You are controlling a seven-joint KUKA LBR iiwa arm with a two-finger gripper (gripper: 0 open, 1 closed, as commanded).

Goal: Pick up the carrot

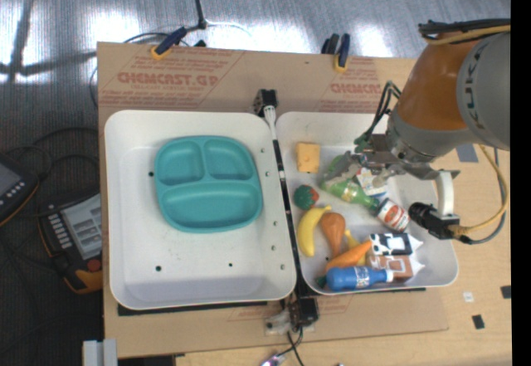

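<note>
Jaws (348,165) over right bin (444,273); cardboard (166,78) reads "CHEMCAST GP".

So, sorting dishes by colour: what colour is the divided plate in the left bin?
Teal, a plain blue-green; the plate shows clearly in the camera view.

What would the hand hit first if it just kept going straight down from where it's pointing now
Most likely the green bottle, which lies right under the hand in the right bin. The carrot sits nearer the front, off that line. Depth is hard to judge from this slanted view.
</note>
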